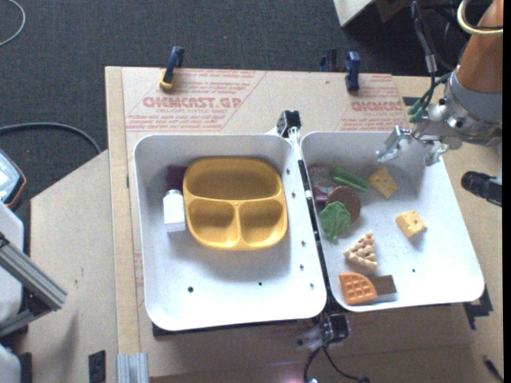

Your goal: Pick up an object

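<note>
Waffle (357, 288) at right bin (459, 250) 6 o'clock edge. Hand (413, 144) at 12 o'clock over same bin, above cheese cube (383, 182); open/closed: cannot tell.

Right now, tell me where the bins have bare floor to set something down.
Left bin: bare floor in front of the yellow tray. Right bin: bare along the right wall, past the cheese wedge, and the front right corner. Crowded: the right bin's left half, from the green leaf to the waffle.

Grey arm (473, 102) with an orange band (485, 58), black cable, and a silver metal gripper (413, 144)
</note>
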`<state>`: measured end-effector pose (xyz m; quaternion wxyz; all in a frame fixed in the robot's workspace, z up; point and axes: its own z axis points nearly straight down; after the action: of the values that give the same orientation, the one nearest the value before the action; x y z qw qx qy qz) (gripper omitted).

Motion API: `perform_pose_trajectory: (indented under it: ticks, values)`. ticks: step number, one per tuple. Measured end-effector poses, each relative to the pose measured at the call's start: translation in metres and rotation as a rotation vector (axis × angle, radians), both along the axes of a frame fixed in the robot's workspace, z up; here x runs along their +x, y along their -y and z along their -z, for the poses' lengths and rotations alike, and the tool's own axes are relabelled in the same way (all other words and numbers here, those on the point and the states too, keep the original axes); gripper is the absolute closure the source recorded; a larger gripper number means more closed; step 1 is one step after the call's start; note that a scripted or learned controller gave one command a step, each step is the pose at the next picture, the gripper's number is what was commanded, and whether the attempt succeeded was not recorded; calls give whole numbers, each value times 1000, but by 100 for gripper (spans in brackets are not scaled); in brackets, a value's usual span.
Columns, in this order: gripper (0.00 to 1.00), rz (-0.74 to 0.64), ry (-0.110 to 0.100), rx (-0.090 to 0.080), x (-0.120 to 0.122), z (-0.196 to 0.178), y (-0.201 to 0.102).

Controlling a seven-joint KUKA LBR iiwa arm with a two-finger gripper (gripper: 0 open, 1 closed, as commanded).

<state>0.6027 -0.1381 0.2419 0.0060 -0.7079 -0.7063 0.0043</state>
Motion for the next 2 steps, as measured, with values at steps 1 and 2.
perform_pose_trajectory:
  ticks: [1,2]
  values:
    - [0,-2,14,-2,2,-8,0]
    - [0,-2,8,-1,-3,41,-9]
